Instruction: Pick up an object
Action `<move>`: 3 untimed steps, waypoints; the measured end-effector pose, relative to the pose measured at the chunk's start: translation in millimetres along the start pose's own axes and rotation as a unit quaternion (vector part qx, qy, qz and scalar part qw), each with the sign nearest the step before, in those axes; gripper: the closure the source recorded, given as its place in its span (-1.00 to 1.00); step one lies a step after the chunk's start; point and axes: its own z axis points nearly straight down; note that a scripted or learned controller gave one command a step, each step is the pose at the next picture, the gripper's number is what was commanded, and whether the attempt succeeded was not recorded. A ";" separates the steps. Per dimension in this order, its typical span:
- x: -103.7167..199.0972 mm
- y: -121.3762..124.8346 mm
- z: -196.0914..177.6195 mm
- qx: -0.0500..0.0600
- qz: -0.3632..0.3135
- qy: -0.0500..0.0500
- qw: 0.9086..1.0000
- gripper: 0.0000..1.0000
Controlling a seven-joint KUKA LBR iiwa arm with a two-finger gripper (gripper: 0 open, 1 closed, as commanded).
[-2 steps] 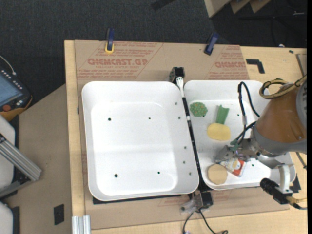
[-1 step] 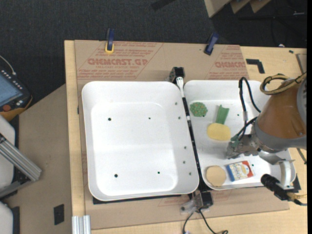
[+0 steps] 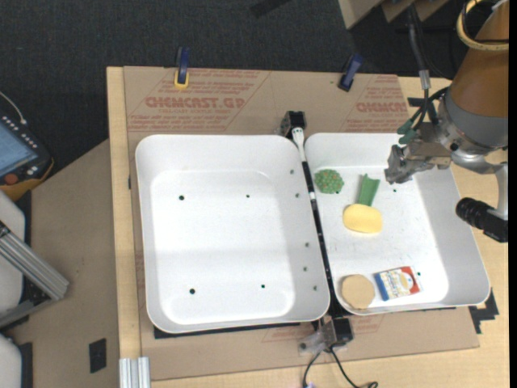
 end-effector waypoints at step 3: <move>122.4 -33.9 -55.1 0.014 0.005 0.001 1.000 1.00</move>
